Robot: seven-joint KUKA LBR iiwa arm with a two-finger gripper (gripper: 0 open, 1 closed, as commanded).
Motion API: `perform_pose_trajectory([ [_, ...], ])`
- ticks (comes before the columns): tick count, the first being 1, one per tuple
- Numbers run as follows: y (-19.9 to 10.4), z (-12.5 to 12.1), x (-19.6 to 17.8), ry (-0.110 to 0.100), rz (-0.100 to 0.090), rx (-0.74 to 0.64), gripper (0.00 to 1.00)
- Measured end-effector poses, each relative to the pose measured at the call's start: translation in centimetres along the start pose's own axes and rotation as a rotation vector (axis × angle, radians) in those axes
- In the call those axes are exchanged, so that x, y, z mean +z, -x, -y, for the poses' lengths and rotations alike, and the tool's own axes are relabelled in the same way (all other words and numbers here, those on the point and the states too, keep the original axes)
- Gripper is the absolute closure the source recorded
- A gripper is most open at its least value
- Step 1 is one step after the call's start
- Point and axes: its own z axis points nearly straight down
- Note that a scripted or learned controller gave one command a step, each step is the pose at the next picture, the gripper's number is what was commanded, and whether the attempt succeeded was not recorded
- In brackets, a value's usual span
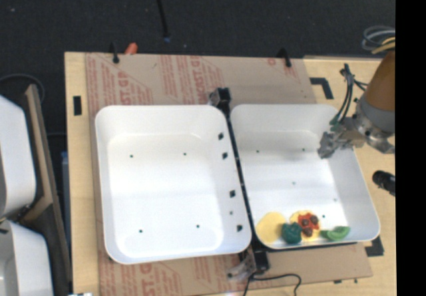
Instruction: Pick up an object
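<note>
The gripper hangs over the far end of the right bin, I cannot tell its grip, and the toys sit well apart at the near edge.

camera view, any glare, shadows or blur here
Camera view: soft and low in detail throughout; the white bins look bright, near washed out; a faint shadow lies on the right bin floor beside the gripper; the toys blur together.
</note>
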Motion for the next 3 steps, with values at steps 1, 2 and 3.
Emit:
perform_pose_trajectory([
  [1,-0.4,0.0,-4.4,-0.001,-0.001,-0.002,1.00],
  [2,-0.3,-0.7,-8.8,-0.002,-0.001,-0.002,1.00],
  [3,-4.8,-1.0,-8.1,-0.005,-0.003,-0.004,1.00],
])
